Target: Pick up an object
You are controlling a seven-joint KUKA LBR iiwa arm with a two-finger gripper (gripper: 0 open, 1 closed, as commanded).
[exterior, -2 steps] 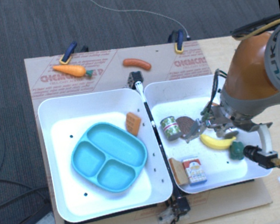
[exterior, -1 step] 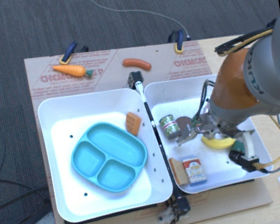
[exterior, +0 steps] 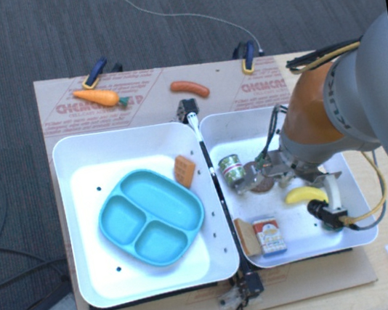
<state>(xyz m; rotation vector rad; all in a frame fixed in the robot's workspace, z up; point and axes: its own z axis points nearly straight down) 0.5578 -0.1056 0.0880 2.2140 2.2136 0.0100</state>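
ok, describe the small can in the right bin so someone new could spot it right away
Look in the right bin, the one the arm reaches into. Near its left wall, towards the upper part, a small can lies on its side, just left of the gripper. It is the only shiny metal cylinder there, with a green label; the neighbours are a yellow banana and a red box.

Red printed lettering runs across the cardboard sheet (exterior: 147,96) under the bins, along the upper part of the frame, in two patches: one at upper left near the toy carrot (exterior: 98,97) and one at upper right near the yellow clamp (exterior: 248,58). It appears upside down from this view and is too blurred to spell out. The small red-and-white box (exterior: 269,236) in the right bin, lower centre-right of the frame, bears a label whose words cannot be read.
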